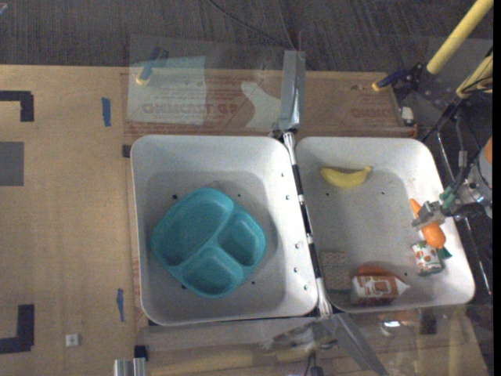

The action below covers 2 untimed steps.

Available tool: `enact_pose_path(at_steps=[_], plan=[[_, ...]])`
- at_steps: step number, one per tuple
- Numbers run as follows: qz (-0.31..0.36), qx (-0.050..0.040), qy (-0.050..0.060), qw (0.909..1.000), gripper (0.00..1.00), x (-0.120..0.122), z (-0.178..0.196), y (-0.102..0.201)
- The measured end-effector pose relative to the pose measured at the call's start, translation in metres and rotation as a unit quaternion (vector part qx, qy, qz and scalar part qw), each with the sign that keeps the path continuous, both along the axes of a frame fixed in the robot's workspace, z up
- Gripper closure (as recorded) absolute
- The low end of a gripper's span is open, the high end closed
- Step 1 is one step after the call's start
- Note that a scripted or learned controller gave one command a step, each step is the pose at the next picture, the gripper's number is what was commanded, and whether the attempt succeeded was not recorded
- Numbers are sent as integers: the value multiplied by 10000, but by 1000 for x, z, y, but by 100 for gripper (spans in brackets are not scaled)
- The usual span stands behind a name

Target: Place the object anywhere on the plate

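Note:
A teal divided plate (208, 241) lies in the left bin (149, 159), slightly left of its middle. In the right bin (391, 155) there are a yellow banana (345, 176) near the back, an orange object (433, 236) by the right wall, a small can (427, 258) just in front of it, and a red-and-white packet (377, 284) at the front. My gripper (432, 212) is low over the right bin's right side, right above the orange object and close to touching it. The gripper's body hides part of that object.
A metal divider (301, 225) runs between the two bins. A clear plastic sheet (203, 92) lies on the bench behind the left bin. Yellow poles and cables (462, 30) stand at the far right.

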<state>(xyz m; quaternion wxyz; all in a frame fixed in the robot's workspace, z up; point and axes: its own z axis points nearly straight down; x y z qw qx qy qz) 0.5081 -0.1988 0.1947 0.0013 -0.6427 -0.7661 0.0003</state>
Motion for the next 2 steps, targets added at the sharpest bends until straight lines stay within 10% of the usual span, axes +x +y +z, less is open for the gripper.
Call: enact_pose_path(at_steps=[2], plan=[[638, -6, -3, 9980, 100, -28, 31, 152]])
